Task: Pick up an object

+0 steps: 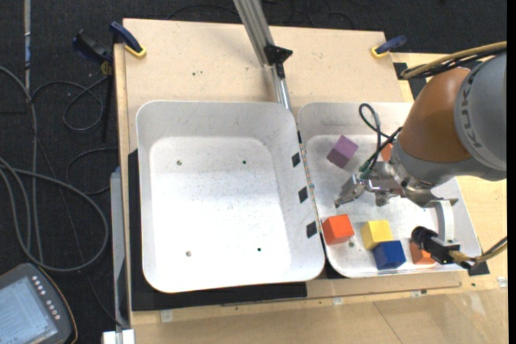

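Though the arm's bulk covers much of the right bin (318, 133), the gripper (355, 191) shows there, its state impossible to tell. Around it lie a purple block (343, 150), orange cube (338, 228), yellow cube (375, 234) and blue cube (389, 254). The left bin (153, 173) rests on a tan bench (201, 60) over dark carpet.

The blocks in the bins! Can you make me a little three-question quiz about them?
1. True or false: the purple block lies in the right bin.
2. Which block touches the blue block: A orange, B yellow, C purple?
3. Fill in: the left bin holds ___ blocks.

Key: 1 true. 2 B, the yellow block. 3 no. The gripper hovers above the orange block.
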